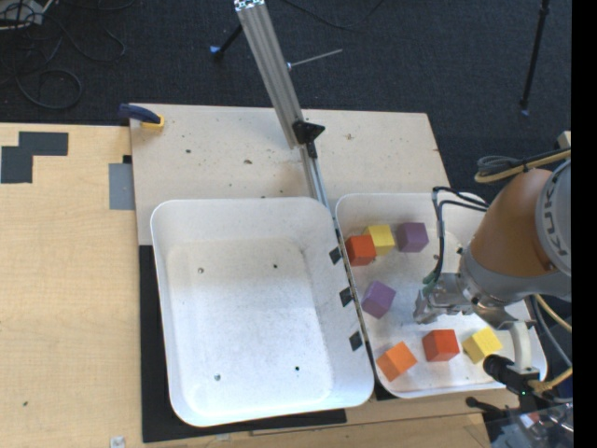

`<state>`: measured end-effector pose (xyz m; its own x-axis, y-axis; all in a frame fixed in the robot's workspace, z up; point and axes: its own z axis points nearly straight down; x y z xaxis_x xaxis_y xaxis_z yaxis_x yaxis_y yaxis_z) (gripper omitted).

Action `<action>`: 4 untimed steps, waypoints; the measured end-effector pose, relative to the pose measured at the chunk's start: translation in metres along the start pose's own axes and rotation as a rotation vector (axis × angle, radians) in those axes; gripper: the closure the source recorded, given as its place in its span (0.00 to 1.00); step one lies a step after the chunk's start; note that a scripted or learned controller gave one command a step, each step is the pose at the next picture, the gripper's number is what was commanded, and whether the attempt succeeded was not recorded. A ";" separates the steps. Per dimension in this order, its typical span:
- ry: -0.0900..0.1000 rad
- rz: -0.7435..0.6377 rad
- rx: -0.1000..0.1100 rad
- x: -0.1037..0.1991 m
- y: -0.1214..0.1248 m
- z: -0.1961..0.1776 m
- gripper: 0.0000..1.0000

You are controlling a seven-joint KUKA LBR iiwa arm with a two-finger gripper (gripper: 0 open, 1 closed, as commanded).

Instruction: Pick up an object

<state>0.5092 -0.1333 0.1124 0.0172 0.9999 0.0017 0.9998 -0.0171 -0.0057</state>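
Note:
The right bin (359, 211) holds several small blocks: a red one (360, 248), a yellow one (381, 239) and a purple one (411, 236) at the back, another purple one (379, 299) in the middle, and an orange one (398, 359), a red one (440, 344) and a yellow one (482, 344) near the front. My gripper (431, 308) hangs low over the bin's middle, just above and behind the front red block, right of the middle purple block. Nothing shows between its fingers.
The left bin (247, 311) lies beside the right one, with black clips along the shared wall. A slanted aluminium bar (275, 73) rises from behind the bins. Cables run by the arm at the right edge.

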 end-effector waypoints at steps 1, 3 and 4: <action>-0.001 -0.016 -0.007 0.008 -0.005 -0.049 1.00; -0.002 -0.018 -0.008 -0.002 0.002 -0.139 1.00; 0.000 -0.022 -0.005 0.049 0.011 -0.145 1.00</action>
<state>0.5216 -0.0845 0.2574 -0.0053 1.0000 0.0021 1.0000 0.0053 -0.0007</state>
